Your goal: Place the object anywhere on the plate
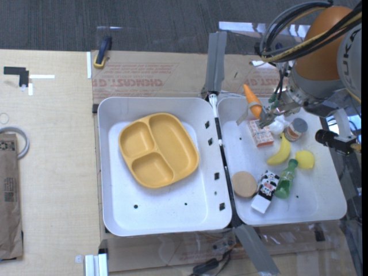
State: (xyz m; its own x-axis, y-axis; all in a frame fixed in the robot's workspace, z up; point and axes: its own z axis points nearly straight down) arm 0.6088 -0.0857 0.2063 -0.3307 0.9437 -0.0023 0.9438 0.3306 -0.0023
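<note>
Yellow plastic, moulded into three compartments, marks the target: the plate lies bare in the left bin, well apart from the clutter of toy food in the right bin. The gripper hangs low over the right bin's far corner, at about the bin's eleven o'clock, among a carrot, a small red-and-white carton and a white lump. Whether its fingers are released or clenched on anything cannot be told; the wrist and cables mask them. Judging by position, the carton just at the gripper's six o'clock is the likeliest object, its long axis running roughly from eleven to five. From there the plate lies toward nine o'clock, across the wall between the bins. Smooth, curved pieces crowd nearby: a banana, a lemon, a green bottle, a cow-print milk carton, a tan disc and a small tin.
</note>
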